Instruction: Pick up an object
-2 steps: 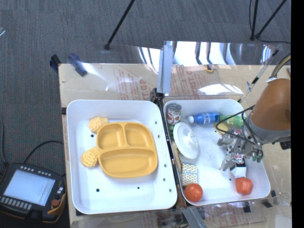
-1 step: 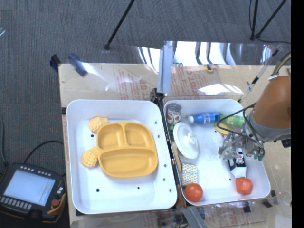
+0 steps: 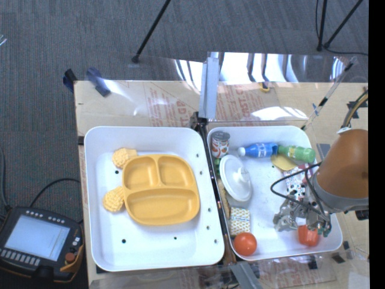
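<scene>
The robot arm (image 3: 343,170) reaches in from the right and hangs low over the right bin (image 3: 264,254). Its gripper (image 3: 301,218) is down at the near right corner of that bin, and its metal fingers are so mixed up with wires and shadows that I cannot tell if they are open or closed, or if they have hold of anything. Just beside the gripper, on its right and a bit nearer the front, sits a small red-orange thing (image 3: 308,235). It looks stubby and I cannot tell which way it points. To the left of the gripper, near the front wall, lies a round orange ball (image 3: 245,244) like a tomato. A little past that, a small checked packet (image 3: 240,221) lies flat. Farther left and back from the gripper is a white round lid (image 3: 236,177) with a knob on top. Behind it stands a small can (image 3: 220,143). Far behind the gripper lie two bottles on their sides, end to end. The blue bottle (image 3: 260,150) has its white cap pointing left, and the green bottle (image 3: 296,153) lies to its right. Well away to the left, in the left bin (image 3: 105,245), a yellow tray (image 3: 160,188) with three parts rests with two yellow waffle toys (image 3: 114,200) touching its left side.
</scene>
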{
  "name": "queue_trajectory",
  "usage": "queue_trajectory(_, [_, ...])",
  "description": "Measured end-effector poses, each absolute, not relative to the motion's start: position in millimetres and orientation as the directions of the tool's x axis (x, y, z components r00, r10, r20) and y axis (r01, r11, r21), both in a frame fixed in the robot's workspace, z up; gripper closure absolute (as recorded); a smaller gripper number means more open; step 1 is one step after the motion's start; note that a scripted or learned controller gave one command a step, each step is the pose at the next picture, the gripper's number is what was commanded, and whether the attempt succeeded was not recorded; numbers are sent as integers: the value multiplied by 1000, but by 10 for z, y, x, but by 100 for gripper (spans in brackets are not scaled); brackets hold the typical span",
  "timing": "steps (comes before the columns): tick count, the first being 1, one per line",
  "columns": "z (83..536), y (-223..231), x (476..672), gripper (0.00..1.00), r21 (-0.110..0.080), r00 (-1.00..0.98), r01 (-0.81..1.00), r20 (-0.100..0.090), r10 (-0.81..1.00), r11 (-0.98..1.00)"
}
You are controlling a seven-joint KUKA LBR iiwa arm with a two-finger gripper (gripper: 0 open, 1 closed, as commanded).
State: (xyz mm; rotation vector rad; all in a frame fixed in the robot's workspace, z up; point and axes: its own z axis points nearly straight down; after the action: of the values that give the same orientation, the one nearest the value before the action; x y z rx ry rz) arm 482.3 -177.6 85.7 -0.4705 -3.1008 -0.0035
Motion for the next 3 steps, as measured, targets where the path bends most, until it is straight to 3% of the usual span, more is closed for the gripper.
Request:
queue_trajectory(1, [869, -993, 4849, 100, 0, -963, 268, 1, 268, 963])
queue_trajectory(2, [1914, -624, 5373, 100, 2, -968, 250, -10, 250, 968])
queue_trajectory(3, [1470, -838, 6134, 100, 2, -946, 323, -9, 323, 946])
